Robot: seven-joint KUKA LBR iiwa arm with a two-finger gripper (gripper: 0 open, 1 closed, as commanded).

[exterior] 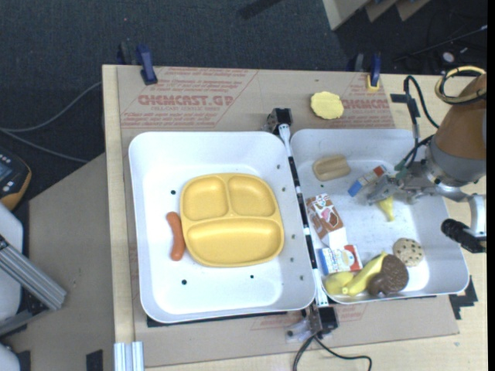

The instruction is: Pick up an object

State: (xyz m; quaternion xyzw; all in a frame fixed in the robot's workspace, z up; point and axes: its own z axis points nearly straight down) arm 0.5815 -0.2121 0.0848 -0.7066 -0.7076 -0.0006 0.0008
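The tool (384,194) sits low in the right bin (445,273) at frame right, its grip state indeterminate, positioned beside the blue item (358,185) and yellow piece (387,209) as nearest pick candidates.

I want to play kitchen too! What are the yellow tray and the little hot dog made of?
The yellow tray looks like smooth moulded plastic, softly shiny, with three sections. The hot dog beside it seems like toy plastic or rubber: one even orange colour, glossy.
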